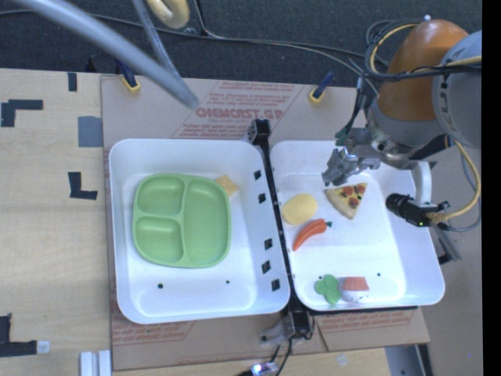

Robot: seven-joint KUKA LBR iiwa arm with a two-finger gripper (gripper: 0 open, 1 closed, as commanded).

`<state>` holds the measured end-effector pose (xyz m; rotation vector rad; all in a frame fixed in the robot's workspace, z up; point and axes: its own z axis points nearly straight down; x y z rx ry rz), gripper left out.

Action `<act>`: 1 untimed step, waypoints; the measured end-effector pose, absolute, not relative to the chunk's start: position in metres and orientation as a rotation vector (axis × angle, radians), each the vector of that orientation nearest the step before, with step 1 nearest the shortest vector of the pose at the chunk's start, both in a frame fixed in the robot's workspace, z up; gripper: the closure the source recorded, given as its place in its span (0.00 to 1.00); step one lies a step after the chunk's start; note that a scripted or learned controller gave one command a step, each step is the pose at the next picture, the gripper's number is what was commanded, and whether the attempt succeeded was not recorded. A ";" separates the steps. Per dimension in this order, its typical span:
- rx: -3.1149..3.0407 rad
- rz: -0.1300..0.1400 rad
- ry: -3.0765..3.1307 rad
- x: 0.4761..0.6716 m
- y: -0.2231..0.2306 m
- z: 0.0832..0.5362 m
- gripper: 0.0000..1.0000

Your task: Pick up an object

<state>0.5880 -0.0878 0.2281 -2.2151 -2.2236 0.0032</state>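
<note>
Hovering in the right bin (407, 272), the gripper (341, 171), grip state unclear, hangs just above a pizza slice (348, 199); lemon (299, 207) and chili pepper (310, 233) lie nearby.

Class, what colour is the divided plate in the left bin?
Light green plastic divided plate, seen in the camera view.
</note>
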 end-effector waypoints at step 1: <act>-2.214 0.001 -2.225 0.577 -0.033 0.235 1.00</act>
